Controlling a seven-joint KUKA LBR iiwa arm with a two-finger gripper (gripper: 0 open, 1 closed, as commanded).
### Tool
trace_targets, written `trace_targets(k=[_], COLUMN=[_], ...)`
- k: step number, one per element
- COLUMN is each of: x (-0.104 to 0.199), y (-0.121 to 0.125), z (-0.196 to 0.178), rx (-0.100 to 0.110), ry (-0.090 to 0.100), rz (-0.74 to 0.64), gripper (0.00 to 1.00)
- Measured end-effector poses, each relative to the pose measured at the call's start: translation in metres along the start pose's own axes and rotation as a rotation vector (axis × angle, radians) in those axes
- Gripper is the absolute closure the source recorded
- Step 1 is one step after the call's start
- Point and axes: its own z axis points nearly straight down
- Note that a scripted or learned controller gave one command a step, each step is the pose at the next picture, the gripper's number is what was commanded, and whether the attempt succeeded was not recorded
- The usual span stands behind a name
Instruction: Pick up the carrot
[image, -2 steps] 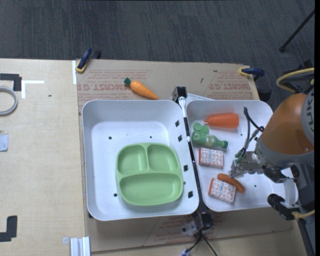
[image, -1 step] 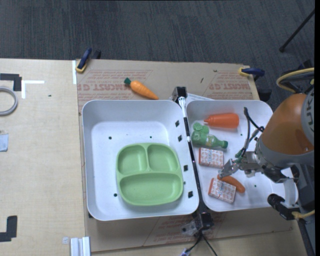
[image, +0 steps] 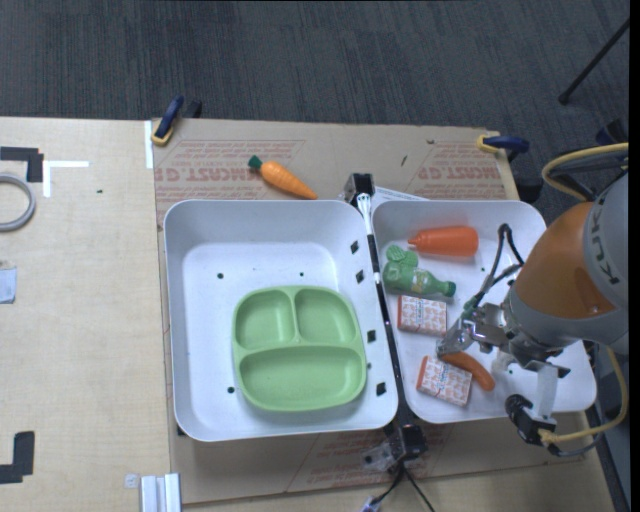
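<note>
The small orange plastic carrot lies slantwise at six o'clock in the right white bin, under the gripper, whose spread I cannot tell; straddle it crosswise, clear of the printed snack packet touching it.

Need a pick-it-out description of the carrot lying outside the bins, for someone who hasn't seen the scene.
Start at the left white bin, the one holding the green divided plate. Look just beyond its far rim, on the brown cardboard: the carrot lies there, outside both bins. It is small and orange with a green stem end, unlike the orange bottle inside the right bin.
</note>
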Motion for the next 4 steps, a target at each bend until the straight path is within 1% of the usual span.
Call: trace_targets(k=[4], x=[0.0], y=[0.0], z=[0.0], rx=[0.0], ry=[0.0], rz=[0.0], gripper=[0.0])
